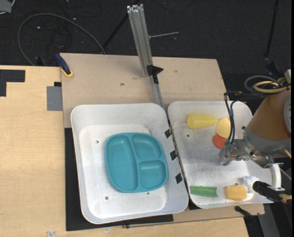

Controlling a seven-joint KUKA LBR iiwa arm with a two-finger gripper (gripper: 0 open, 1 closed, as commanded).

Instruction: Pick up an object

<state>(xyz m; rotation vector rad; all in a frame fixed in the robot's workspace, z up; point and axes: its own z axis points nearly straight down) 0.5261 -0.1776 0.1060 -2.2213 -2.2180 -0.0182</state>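
Observation:
The right bin (201, 162) holds several small items. A yellow oblong piece (201, 121) lies at its back, with a yellow rounded piece (224, 127) and a red piece (218, 141) beside it. A green piece (203, 191) and a yellow-orange piece (236, 192) lie at the front. My gripper (230, 157) hangs low over the bin's right half, just in front of the red piece and close to it. The arm's orange band (270, 120) hides part of the bin's right side.
The left bin (88, 181) holds a teal divided plate (135, 162). A metal post (142, 43) rises behind the two bins. Black clips (172, 154) sit along the seam between the bins. A wooden bench top (18, 147) extends to the left.

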